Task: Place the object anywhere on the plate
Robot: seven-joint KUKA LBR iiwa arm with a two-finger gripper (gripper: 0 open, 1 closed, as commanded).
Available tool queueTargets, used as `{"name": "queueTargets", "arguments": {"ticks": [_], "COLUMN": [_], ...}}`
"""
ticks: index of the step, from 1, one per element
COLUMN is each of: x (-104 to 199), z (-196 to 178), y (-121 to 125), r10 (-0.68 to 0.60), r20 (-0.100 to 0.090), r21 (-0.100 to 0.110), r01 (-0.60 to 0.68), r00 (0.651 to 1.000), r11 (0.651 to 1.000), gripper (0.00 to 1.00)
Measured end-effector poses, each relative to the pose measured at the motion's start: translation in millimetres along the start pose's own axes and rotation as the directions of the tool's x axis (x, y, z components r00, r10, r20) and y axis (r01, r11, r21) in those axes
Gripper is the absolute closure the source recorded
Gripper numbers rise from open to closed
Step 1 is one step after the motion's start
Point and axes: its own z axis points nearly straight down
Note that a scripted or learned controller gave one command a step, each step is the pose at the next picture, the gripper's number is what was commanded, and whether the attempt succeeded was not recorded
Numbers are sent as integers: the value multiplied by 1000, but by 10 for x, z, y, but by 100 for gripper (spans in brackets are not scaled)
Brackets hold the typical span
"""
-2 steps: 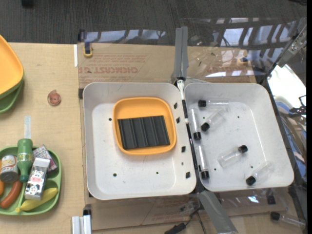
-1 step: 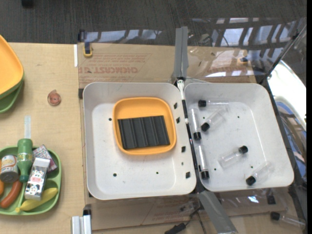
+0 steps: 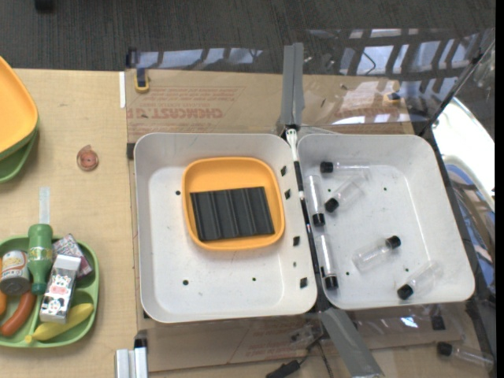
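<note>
An orange plate (image 3: 233,201) sits in the left white bin (image 3: 157,282), toward its back. A dark ribbed rectangular object (image 3: 233,213) lies flat on the plate, covering most of its middle. In the right white bin (image 3: 441,211) lie several clear plastic vials with black caps, such as one near the back (image 3: 340,167), one at the middle right (image 3: 376,250) and one by the front right corner (image 3: 417,280).
Left of the bins, a green tray (image 3: 79,321) holds toy food and a green bottle (image 3: 39,254). An orange dish stacked on a green one (image 3: 14,124) sits at the far left. A small pink disc (image 3: 87,158) lies on the wooden bench.
</note>
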Motion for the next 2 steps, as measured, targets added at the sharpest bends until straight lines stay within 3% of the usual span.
{"name": "queueTargets", "arguments": {"ticks": [1,2], "x": [57,-56], "z": [-2,-3], "y": [-25,32], "r10": [-318,-435], "r20": [0,2], "r21": [-1,0], "r01": [318,435], "r00": [948,900], "r11": [948,900], "gripper": [100,100]}}
